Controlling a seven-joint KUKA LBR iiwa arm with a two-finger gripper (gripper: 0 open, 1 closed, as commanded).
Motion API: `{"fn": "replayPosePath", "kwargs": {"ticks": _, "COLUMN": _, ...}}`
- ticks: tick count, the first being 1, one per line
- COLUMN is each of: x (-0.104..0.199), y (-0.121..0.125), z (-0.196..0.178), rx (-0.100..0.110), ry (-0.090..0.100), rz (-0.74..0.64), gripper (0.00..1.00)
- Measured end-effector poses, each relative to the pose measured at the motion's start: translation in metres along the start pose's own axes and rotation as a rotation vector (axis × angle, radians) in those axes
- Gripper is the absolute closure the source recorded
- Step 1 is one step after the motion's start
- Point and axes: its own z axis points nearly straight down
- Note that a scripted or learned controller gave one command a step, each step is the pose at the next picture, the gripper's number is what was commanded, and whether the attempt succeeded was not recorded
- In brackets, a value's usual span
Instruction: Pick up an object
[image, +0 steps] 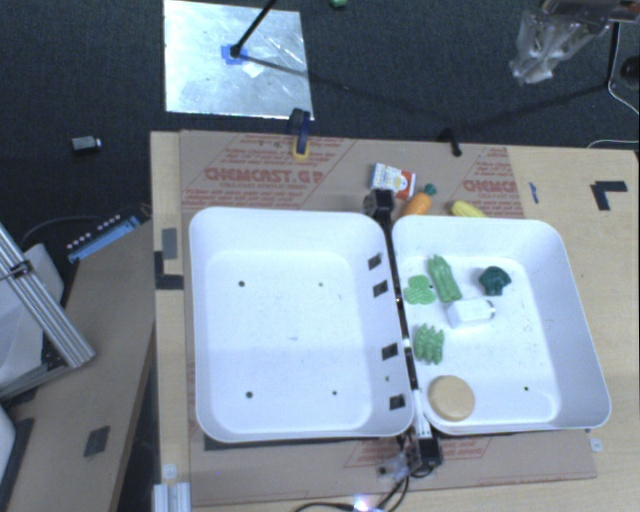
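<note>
Camera view: gripper (543, 48) hangs far right, well beyond the bins; finger state cannot be told. Right bin (570, 300) holds green pieces (443, 278), dark green object (494, 280), white block (469, 313), tan disc (452, 397). Orange item (416, 204) lies just beyond the bins.

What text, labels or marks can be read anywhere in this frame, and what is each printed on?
"CHEMCAST. G P": red print on the brown board under the bins, left of centre.
A second red print of the same kind on the board's right part: partly cut off by the bin, not fully readable.
Small red and white packet behind the bins: print too small to read.
</note>
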Motion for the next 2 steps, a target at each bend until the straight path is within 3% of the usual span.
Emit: {"fn": "replayPosePath", "kwargs": {"ticks": 2, "x": 0.0059, "y": -0.0004, "z": -0.0001, "rx": 0.0, "ry": 0.0, "rz": 0.001, "gripper": 1.0}}
